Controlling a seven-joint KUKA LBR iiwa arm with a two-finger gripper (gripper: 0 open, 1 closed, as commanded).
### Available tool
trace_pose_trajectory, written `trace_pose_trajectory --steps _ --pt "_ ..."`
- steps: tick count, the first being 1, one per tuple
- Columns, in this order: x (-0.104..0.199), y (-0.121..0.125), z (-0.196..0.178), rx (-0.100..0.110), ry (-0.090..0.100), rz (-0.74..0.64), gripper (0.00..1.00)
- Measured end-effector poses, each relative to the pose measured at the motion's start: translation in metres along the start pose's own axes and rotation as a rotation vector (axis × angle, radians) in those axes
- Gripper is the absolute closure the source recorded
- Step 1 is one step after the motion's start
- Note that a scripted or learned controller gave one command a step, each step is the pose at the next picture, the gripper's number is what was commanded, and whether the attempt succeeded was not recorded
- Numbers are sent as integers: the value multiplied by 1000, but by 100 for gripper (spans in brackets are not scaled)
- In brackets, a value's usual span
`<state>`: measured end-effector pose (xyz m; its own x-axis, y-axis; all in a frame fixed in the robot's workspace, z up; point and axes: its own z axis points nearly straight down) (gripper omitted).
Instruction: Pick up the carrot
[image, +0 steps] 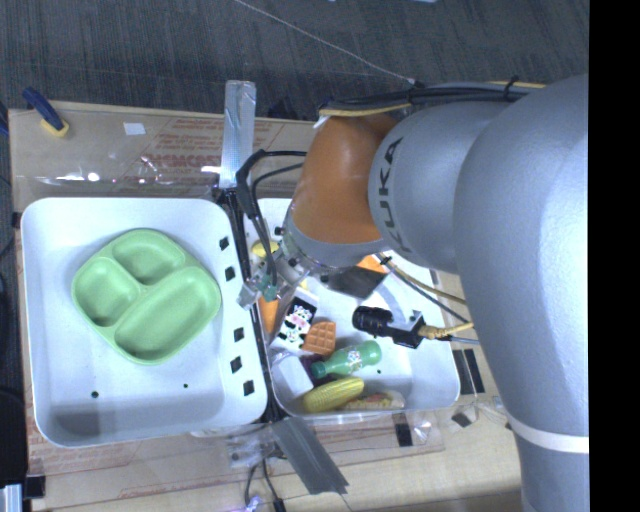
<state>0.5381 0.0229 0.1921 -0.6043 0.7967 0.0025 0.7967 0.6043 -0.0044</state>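
Down at the left edge of the right bin (440, 375), close against the divider, we see the gripper (262, 288) at the end of the grey arm (480, 170), whose orange band (340, 180) sits just above the wrist. An orange piece that we take for the carrot (268, 300) lies directly at the fingertips, touching or just under them. We cannot tell from this slanted look whether it sits between the fingers or merely beside them, and we cannot tell how far the gripper is spread, since the wrist and cables crowd that spot.

Just to the right of the gripper and a little below it lies a small black-and-white cow-patterned block (296, 324), with a waffle-textured orange piece (320, 338) touching its right side. Further down from the gripper, a green bottle-shaped toy (348, 360) rests at a slant, and below that a yellow corn cob (332, 395) lies near the bin's lower wall. To the right of the gripper, a black cylindrical part (385, 325) sits over the bin, near the cables.

Well to the left of the gripper, across the divider, the left bin (60, 400) holds a green divided plate (146, 292) lying flat.
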Motion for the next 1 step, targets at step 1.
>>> trace_pose_trajectory --steps 1 --pt "52 -39 2 2 2 399 100"
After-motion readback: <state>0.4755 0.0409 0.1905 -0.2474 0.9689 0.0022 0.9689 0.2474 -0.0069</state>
